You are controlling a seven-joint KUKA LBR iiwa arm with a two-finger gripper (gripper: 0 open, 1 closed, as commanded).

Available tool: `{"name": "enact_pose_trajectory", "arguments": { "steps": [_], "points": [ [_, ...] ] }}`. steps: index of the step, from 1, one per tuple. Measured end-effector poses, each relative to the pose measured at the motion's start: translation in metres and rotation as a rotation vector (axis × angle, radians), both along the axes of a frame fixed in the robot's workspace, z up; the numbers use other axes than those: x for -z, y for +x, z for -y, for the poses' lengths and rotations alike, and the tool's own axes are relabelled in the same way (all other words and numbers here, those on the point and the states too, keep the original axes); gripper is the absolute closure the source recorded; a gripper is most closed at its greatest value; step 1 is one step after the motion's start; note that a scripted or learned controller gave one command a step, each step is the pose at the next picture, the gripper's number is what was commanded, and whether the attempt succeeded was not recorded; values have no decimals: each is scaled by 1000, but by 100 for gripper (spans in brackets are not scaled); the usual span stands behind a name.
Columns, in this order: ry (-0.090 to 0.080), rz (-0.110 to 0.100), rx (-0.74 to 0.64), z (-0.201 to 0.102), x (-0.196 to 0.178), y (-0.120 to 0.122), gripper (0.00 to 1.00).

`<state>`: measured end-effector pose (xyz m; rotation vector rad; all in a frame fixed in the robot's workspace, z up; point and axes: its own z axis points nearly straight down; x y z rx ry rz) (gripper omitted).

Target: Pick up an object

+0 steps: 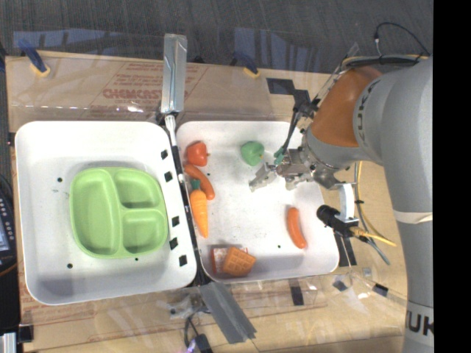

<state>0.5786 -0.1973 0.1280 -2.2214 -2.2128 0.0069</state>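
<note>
— What's the biggest thing over there?

— The surface point(88, 79) itself, wood-coloured with clear plastic sheeting taped over it. On it sit two shallow white bins side by side, touching along a middle seam. The left bin point(37, 197) carries a light green divided tray point(118, 212), three compartments, lying flat near its middle.

— And the arm?

— The grey arm point(401, 123) comes in from the right, its orange band point(342, 112) just above the wrist, and leans over the right bin's point(243, 219) upper right part. The claw point(266, 176) hangs low over the white floor there, its fingers slightly spread, nothing between them.

— So it hasn't got anything?

— Nothing I can see. The green pepper point(252, 151) lies just beside the claw, up and to its left, apart from the fingertips.

— What else is in that bin?

— Along the left wall, a red tomato point(196, 153) at the top, a reddish-orange sausage point(202, 182) under it, then a carrot point(199, 212) pointing downward, the three nearly touching in a column. At the bottom edge a waffle-patterned orange piece point(234, 260). Toward the right, below the claw and well apart from it, a second small sausage point(296, 227), lying on its own.
</note>
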Motion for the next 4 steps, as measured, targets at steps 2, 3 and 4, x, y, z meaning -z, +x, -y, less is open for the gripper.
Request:
{"name": "enact_pose_trajectory", "arguments": {
  "steps": [2, 3, 4],
  "points": [
    [1, 4, -96, 12, -46, -64, 0],
    [1, 4, -95, 12, -46, -65, 0],
    [1, 4, -95, 12, -46, -65, 0]
  ]
}}
